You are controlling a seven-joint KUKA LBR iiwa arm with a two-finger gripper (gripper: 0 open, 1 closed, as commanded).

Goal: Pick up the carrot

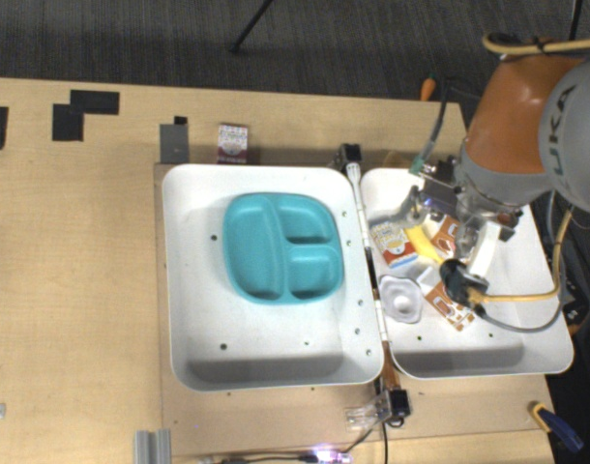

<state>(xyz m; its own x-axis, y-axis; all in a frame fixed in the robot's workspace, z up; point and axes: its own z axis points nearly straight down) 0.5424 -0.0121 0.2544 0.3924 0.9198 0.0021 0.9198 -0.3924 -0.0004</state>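
Jaws [432, 222] low over cluttered right bin [527, 356]

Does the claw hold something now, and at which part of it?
It cannot be told: the claw is low among the items in the right bin, and the arm hides its tips.

- The grey arm [575, 133] at the right edge has big letters on it. The letters "UKA" can be read, running down its side.
- The small packs in the right bin [527, 356] have print that is too small to read.
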